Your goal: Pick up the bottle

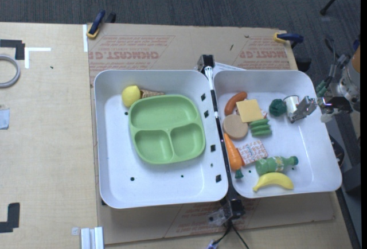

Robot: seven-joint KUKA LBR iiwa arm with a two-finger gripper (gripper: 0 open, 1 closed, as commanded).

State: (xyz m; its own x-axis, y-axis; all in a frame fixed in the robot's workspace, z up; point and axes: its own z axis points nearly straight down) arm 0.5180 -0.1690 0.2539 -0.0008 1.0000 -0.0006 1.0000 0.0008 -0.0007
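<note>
Gripper [299, 109] at right bin's [321, 144] right side, finger state unclear; green bottle [275, 164] lying beside banana [273, 182].

arm [351, 84] gets chopped off by the frame edge at 3 o'clock, and the claw [301, 109] is too tiny to read.

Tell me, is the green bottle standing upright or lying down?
Lying down: the bottle rests on its side in the right bin, beside the banana.

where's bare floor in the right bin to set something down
Bare patches in the right bin: the far strip above the sausage, and the right side between gripper and bottle. The left half by the carrot is crowded.
</note>
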